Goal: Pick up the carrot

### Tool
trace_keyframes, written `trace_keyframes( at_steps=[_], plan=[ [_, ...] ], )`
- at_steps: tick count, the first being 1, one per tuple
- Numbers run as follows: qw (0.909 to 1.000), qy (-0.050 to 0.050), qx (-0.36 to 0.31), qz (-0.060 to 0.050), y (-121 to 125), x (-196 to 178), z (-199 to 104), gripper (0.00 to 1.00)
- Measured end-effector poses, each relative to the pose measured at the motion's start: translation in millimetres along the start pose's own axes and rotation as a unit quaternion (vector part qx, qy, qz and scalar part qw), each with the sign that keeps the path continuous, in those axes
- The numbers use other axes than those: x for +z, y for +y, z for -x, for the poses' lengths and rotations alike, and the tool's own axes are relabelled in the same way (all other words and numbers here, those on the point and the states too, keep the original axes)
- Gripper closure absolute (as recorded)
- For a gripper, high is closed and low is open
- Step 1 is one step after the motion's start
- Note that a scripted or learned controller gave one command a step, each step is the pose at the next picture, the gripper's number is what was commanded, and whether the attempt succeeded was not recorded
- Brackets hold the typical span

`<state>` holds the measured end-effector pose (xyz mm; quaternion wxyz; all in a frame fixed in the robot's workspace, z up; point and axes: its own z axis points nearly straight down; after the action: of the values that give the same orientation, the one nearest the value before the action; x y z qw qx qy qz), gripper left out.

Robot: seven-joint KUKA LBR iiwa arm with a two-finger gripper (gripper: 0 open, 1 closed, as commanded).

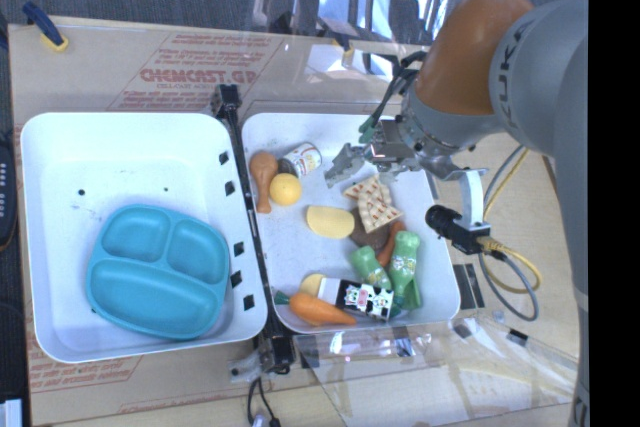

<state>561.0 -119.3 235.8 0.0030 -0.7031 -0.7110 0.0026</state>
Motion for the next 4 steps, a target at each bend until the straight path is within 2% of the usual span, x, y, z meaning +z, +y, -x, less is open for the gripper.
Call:
trace_keyframes(
  at_steps=[1,2,3,4],
  plan=[
    [0.9994,0.000,0.033,-0.007,7,117,-23,0.00],
    [0.9836,0.001,0.180,-0.001,15,144,-7,0.00],
    [0.9936,0.002,0.113,0.000,-26,145,-13,0.00],
    [0.9950,0.000,0.100,0.003,65,99,-16,0.00]
  ],
)
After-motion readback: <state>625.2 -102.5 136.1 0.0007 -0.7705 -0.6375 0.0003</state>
